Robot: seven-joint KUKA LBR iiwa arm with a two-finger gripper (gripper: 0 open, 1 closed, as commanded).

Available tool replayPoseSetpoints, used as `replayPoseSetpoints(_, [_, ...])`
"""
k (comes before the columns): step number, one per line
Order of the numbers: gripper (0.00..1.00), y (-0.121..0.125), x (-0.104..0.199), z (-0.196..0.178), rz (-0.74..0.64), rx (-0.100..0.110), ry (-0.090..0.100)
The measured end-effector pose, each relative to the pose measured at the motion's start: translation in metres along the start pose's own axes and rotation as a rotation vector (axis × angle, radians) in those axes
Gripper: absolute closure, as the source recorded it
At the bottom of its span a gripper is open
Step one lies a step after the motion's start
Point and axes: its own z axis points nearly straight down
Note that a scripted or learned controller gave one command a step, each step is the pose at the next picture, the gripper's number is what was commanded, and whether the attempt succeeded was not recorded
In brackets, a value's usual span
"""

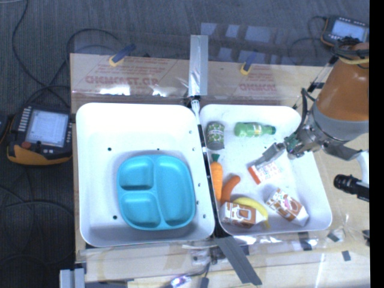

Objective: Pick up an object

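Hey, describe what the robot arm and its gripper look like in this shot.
The arm is thick and rounded, with a broad orange band above a grey wrist section. From the wrist a slimmer grey and black metal gripper extends, with small green details near its base. Dark cables run along the arm's upper edge.

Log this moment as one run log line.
claw: above right bin, over red-white packet | grasp: none seen | blue tray: left bin
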Motion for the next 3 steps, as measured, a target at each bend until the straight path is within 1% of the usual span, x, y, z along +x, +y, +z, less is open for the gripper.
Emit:
replayPoseSetpoints(1, [0.00,0.053,-0.045,0.107,-0.028,0.001,-0.002])
replayPoseSetpoints(2, [0.00,0.022,-0.079,0.149,-0.111,-0.009,-0.004])
replayPoseSetpoints(3, [1.00,0.024,-0.078,0.140,-0.112,-0.012,-0.002])
